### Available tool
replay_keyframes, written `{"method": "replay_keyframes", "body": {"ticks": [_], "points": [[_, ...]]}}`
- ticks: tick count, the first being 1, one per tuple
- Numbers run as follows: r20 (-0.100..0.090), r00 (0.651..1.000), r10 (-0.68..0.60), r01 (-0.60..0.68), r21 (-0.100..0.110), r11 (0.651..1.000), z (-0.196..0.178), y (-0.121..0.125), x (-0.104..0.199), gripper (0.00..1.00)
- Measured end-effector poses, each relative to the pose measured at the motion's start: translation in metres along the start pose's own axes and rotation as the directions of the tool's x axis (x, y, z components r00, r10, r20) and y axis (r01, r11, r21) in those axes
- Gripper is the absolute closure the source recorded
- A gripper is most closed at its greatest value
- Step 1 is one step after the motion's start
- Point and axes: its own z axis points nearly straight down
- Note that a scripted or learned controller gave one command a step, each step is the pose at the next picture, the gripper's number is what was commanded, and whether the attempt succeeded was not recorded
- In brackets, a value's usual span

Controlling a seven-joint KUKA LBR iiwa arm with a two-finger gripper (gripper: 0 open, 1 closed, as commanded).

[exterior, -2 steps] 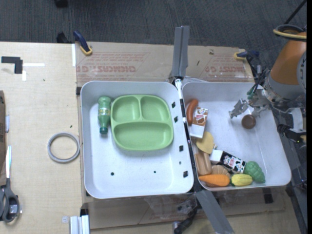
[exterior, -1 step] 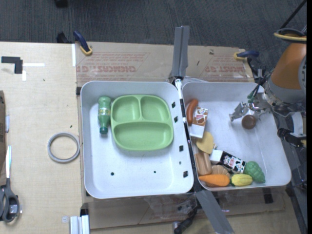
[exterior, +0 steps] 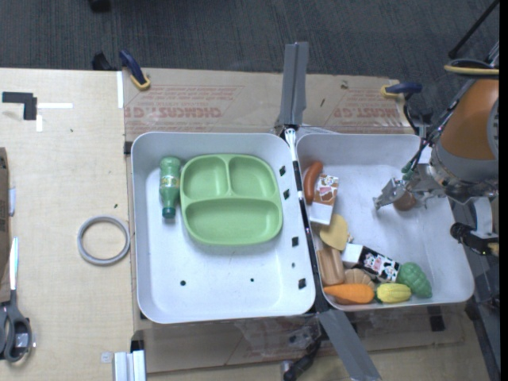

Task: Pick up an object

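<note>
My gripper (exterior: 402,194) hangs low over the upper right part of the right bin (exterior: 444,248), and the arm comes in from the right edge. A small brown thing (exterior: 406,203) shows right at the gripper's tip; whether it is held is unclear. Toy foods lie along this bin's left and front sides: a red sausage (exterior: 313,178), a small carton (exterior: 324,198), a yellow wedge (exterior: 334,232), a black-and-white box (exterior: 375,263), a carrot (exterior: 349,294), a yellow piece (exterior: 394,294) and a green vegetable (exterior: 415,279).
The left bin (exterior: 222,292) holds a green divided plate (exterior: 232,198) and a green bottle (exterior: 169,186) beside it. A grey divider post (exterior: 294,86) stands between the bins. A tape ring (exterior: 104,239) and scissors (exterior: 14,328) lie on the bench at left.
</note>
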Motion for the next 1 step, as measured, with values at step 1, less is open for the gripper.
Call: {"method": "replay_keyframes", "body": {"ticks": [1], "points": [[-0.01,0.999,0.035,-0.035,0.001,0.999,0.0002,0.0316,-0.0088,0.0]]}}
